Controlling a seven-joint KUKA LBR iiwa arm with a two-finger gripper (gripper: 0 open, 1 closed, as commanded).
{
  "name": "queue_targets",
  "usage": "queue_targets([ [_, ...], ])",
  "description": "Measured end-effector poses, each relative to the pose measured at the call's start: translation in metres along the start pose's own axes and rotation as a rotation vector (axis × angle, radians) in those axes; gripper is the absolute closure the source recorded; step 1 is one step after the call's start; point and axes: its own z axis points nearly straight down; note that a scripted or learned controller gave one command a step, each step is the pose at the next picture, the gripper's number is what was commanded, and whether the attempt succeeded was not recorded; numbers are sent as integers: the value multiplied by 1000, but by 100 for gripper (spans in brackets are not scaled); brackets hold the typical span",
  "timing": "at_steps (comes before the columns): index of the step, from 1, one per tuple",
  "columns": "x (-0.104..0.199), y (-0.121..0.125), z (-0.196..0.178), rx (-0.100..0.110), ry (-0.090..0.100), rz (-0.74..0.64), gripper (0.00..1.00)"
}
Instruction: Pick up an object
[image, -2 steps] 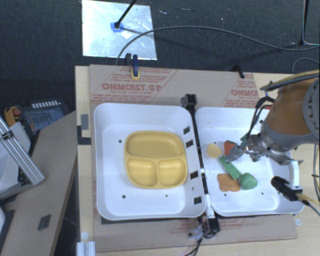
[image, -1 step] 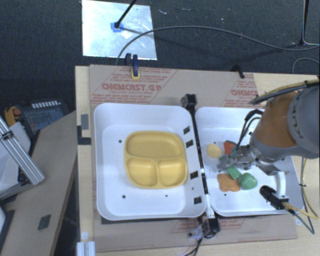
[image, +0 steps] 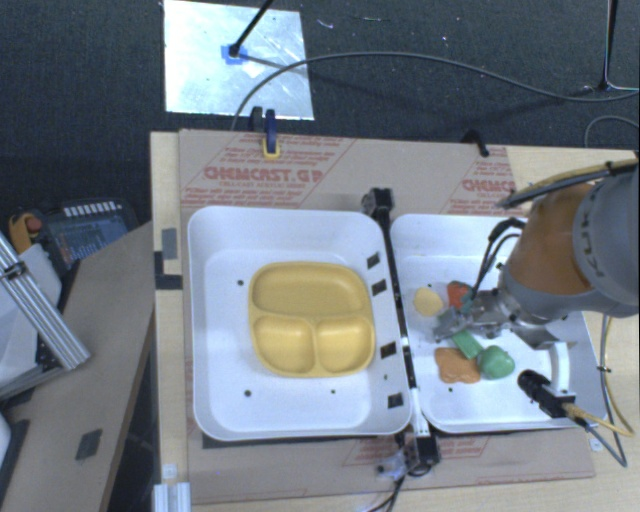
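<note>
Reaching in from the right, the arm has its gripper low in the right bin, in among the small items there. Can't tell its state from this angle; the tip is a blurred grey mass. Pale yellow piece sits just left of the tip. Red piece is just above it, partly hidden. Green block lies right under the tip, looks to be touching. Round green piece and orange piece sit just below that, beside each other. Left bin holds a yellow divided tray, well apart from the gripper.
</note>
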Motion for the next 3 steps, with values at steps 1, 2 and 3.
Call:
queue_targets([
  [1,0,1,-10,-1,0,0,100],
  [2,-3,8,-55,-2,-1,-3,100],
  [3,5,4,-108,-1,-1,-4,100],
])
